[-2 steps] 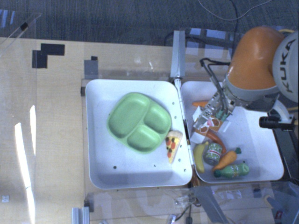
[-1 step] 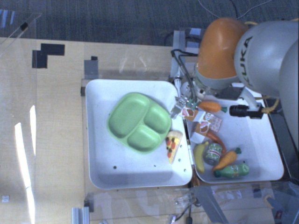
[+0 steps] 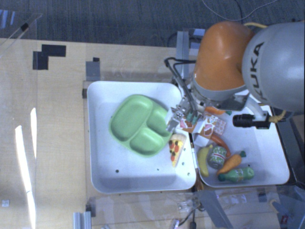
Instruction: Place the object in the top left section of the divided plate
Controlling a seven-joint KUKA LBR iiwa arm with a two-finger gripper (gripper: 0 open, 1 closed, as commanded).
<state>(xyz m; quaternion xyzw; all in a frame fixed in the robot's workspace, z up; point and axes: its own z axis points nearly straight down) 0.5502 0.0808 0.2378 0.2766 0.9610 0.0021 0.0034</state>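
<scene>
Green divided plate (image 3: pixel 137 124), three sections, flat in left bin (image 3: pixel 102 171), toward its upper right. Pizza-slice toy (image 3: pixel 176 148), yellow with red bits, beside plate's lower right rim, near bin's right edge.

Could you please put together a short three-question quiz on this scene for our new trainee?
1. True or false: the green divided plate lies in the left bin.
2. Which item lies in the left bin beside the plate? A) pizza slice B) carrot C) banana
3. Fill in: the gripper hovers at the plate's ____ edge, as the camera sees it.

Key: 1 true; 2 A; 3 right.
</scene>
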